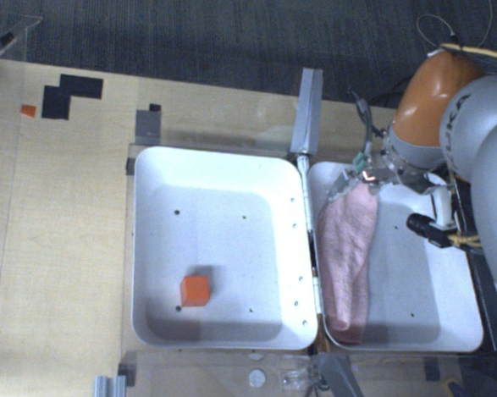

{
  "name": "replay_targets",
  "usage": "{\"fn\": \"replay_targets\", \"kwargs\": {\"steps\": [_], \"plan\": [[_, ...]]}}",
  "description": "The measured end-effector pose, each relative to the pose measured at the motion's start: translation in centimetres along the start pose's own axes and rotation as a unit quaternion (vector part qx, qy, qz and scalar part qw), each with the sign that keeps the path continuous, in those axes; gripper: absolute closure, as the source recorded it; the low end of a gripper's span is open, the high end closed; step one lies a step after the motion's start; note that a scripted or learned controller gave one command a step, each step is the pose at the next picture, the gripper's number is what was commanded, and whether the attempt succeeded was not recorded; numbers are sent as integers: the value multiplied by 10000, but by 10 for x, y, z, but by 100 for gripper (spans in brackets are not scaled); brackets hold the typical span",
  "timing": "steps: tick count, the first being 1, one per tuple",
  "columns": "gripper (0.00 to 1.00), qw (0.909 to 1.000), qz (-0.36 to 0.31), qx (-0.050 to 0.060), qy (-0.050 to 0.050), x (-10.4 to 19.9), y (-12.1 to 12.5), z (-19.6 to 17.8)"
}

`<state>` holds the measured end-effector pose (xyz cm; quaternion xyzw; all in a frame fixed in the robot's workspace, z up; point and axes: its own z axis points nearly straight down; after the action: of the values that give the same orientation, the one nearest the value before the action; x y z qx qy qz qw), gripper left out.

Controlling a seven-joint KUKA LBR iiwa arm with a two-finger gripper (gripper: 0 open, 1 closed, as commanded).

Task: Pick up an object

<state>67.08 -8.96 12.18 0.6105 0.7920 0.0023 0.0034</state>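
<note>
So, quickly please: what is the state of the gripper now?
Gripper: at the top end of the pink cloth in the right bin; open or closed cannot be told.

Pink cloth [346, 255]; orange block [195, 291]; white bins [233, 171].

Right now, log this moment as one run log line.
gripper: at pink towel's top end, right bin | orange block: left bin | lift: not yet

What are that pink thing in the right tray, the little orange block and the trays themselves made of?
The pink thing looks like soft cloth, perhaps a towel: matte, fuzzy, folded and drooping along the tray wall. The orange block seems rigid, maybe foam or plastic; its flat matte faces leave that open. The trays look like smooth moulded white plastic, with rounded corners and a slight sheen.
</note>
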Motion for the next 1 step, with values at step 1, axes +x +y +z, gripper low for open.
{"fn": "replay_targets", "kwargs": {"steps": [1], "plan": [[0,9997,255,-42,-16,13,-89,29]]}}
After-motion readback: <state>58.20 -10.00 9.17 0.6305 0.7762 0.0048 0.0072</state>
